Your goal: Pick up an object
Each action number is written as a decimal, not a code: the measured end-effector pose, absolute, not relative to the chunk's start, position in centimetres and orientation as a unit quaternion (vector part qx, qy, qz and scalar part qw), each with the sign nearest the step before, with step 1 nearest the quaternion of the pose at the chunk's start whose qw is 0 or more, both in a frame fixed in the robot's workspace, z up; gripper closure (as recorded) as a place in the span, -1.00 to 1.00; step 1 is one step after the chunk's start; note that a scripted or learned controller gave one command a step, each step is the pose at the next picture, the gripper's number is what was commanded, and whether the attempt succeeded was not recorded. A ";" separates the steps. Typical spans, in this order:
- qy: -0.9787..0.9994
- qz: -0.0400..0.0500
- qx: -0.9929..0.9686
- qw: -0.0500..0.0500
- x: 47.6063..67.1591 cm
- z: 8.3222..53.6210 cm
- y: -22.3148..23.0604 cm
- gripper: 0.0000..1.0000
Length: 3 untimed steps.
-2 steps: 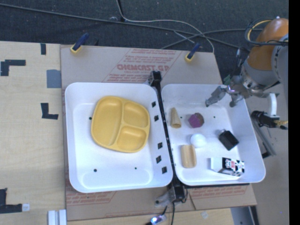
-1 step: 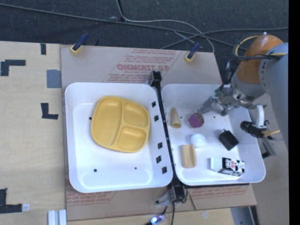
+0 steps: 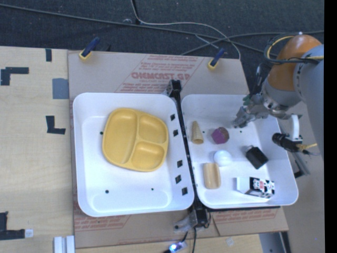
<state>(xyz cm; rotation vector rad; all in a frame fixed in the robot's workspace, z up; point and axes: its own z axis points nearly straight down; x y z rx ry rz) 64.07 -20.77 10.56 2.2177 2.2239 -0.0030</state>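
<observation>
While over the right bin [image 3: 274, 191], the claw [image 3: 241, 121] nears a purple ball [image 3: 220, 136].

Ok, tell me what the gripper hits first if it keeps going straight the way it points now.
The gripper points down and toward the left over the right bin. Straight on, it would probably meet the bin's white floor first, just short of the purple ball; depth is hard to judge, so it might graze the ball.

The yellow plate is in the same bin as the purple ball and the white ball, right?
Not quite. The camera view shows the yellow plate lying alone in the left bin. The purple ball and the white ball are in the right bin.
</observation>
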 end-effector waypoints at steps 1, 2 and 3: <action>0.708 0.001 0.707 0.002 64.8 15.1 -21.1 1.00; 0.708 0.001 0.707 0.003 65.0 21.5 -21.4 1.00; 0.708 0.001 0.706 0.002 65.1 24.9 -21.3 1.00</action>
